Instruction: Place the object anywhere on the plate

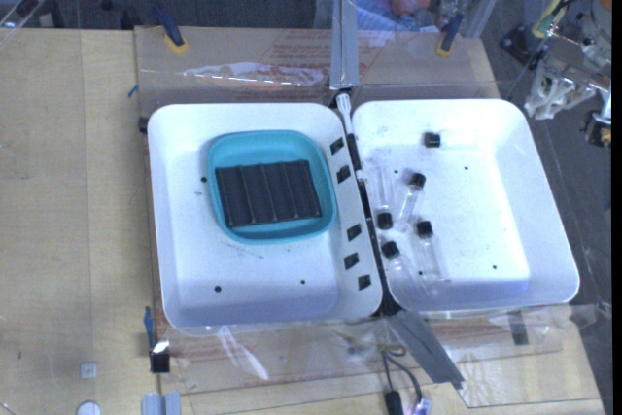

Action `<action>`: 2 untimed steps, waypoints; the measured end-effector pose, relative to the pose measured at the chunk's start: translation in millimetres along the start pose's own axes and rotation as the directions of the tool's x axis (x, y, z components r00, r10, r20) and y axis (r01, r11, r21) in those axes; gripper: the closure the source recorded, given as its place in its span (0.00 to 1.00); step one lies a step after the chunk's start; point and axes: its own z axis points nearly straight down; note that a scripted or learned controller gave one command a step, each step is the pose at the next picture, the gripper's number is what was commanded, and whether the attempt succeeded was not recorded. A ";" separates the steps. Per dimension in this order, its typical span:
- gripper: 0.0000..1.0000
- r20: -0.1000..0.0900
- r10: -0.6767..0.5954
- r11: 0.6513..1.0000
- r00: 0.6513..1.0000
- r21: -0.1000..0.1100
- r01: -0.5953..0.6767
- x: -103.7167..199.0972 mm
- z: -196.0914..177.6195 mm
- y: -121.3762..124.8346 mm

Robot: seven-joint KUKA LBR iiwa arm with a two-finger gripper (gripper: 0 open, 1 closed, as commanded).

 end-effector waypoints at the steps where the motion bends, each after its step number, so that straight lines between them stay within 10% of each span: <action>1: 0.00 0.000 0.000 1.000 1.000 0.000 0.000 0.0 0.1 0.0; 2: 0.00 -0.002 0.039 0.999 0.999 0.005 -0.039 0.5 11.6 -1.7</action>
